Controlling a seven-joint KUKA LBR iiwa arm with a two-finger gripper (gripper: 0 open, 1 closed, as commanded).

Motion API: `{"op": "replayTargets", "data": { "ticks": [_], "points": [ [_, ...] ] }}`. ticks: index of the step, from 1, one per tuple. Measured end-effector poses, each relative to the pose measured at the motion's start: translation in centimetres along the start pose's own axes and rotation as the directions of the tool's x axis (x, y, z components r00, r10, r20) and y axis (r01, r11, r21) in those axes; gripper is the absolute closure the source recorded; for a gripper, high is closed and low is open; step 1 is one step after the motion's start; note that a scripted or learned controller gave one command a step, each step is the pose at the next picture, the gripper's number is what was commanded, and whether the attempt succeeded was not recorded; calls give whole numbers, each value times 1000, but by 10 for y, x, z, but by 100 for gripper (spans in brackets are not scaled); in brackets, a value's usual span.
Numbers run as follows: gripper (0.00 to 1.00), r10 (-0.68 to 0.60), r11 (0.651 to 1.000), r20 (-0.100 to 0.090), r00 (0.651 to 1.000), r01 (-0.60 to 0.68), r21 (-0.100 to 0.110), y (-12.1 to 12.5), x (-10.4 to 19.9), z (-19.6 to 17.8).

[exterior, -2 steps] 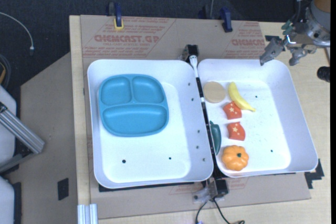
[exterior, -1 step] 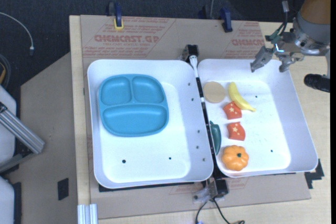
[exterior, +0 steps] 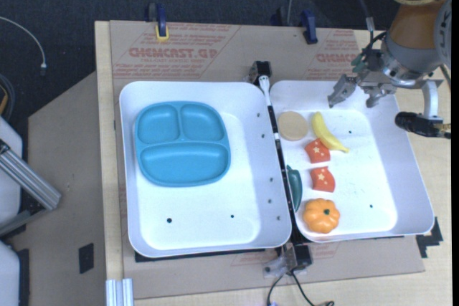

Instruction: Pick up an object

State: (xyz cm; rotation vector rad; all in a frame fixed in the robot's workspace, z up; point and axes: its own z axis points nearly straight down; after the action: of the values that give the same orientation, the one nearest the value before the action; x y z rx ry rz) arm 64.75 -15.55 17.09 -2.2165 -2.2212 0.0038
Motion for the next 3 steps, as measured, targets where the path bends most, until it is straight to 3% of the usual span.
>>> {"op": "replayTargets", "data": {
  "ticks": [1,2,3],
  "points": [
    [0,3,1000,0,1000,-3,2,1,-8,59],
    [100,2,1000,2,1000,-2,-7,4,-8,44],
    [100,2,1000,3,1000,-2,-10,5,-15,-3]
  ]
}}
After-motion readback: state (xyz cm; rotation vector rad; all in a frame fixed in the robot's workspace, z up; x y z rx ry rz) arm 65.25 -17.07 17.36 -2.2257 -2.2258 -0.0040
